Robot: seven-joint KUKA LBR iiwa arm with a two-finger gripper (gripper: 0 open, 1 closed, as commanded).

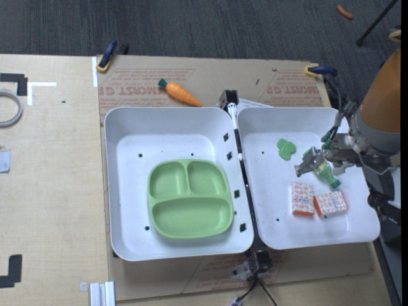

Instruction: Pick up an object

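My gripper (313, 162) hangs low in the right bin (274, 228), near its right-hand side. A small green and white object (331, 177) lies right beside it and partly under it; whether the gripper touches it I cannot tell. Two red and white packets (303, 200) (331, 203) lie side by side just in front of the gripper. A small flat green piece (286, 148) rests on the bin floor to the gripper's left, further back.
A green divided plate (190, 198) lies in the left bin (124, 171). A toy carrot (180, 92) sits on the cardboard behind the bins. Clamps (106, 55) (320, 71) hold the cardboard's back corners. The arm's orange band (386, 97) rises at the right.
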